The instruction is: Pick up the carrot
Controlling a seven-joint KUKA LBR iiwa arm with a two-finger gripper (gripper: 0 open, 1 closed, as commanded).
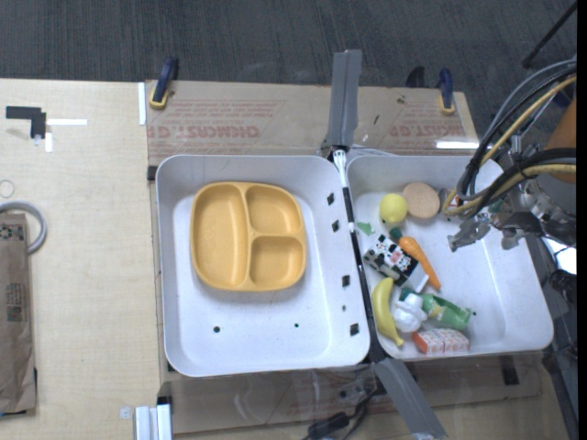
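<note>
The red-and-white carton (442, 340) lies at the right bin's (514, 287) near edge, the carrot (420, 260) sits mid-bin beside the banana (383, 312), and the empty gripper (470, 236), jaws apparently parted, hovers right of it, so approach remains: shift left, descend.

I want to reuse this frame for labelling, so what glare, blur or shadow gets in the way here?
In the camera view, light is even and soft; the small orange carrot is sharp, the two-finger gripper slightly soft, and a bright glare patch sits on the white right bin's rim by the arm.
</note>
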